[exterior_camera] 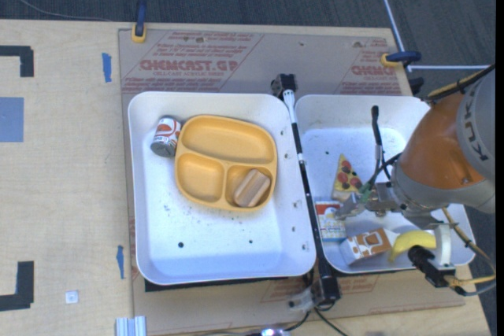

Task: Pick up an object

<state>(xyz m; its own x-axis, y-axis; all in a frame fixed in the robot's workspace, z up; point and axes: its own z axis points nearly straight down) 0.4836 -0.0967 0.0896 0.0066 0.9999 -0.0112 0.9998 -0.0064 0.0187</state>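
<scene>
My gripper point(357, 206) is low inside the right bin point(350, 103), near its left side. It hovers just below a toy pizza slice point(344, 174) and just above a small red-and-white packet point(329, 219). Nothing shows between its tips. An orange-and-white carton point(368, 245) lies in front of it, and a yellow banana point(412, 241) lies to the carton's right. The grey arm with its orange band point(441, 149) covers the bin's right part.
The left bin point(213, 252) holds a yellow divided plate point(224, 139) with a brown bread piece point(251, 187) in its lower right compartment. A small can point(164, 136) lies at the plate's left. Clamps point(139, 21) pin the cardboard sheet. Cables trail by the bench's front right corner.
</scene>
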